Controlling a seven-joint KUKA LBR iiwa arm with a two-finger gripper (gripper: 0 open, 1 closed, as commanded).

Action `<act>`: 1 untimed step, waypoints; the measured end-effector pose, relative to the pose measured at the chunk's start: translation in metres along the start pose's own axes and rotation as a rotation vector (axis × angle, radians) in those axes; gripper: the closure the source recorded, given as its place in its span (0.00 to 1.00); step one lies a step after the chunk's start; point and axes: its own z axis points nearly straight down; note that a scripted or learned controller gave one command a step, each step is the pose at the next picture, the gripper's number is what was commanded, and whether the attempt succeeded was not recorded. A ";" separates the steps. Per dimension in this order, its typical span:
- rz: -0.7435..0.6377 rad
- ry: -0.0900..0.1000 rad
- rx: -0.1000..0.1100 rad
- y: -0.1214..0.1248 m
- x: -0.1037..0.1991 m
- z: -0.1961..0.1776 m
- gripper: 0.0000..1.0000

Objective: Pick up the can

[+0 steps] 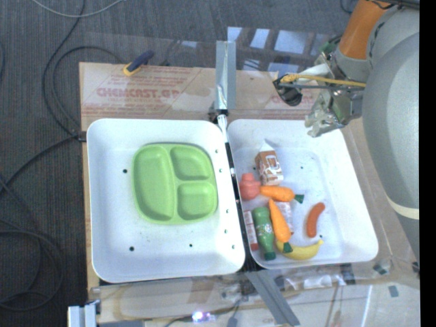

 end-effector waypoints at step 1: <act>-0.060 -0.003 -0.003 0.054 -0.048 0.089 1.00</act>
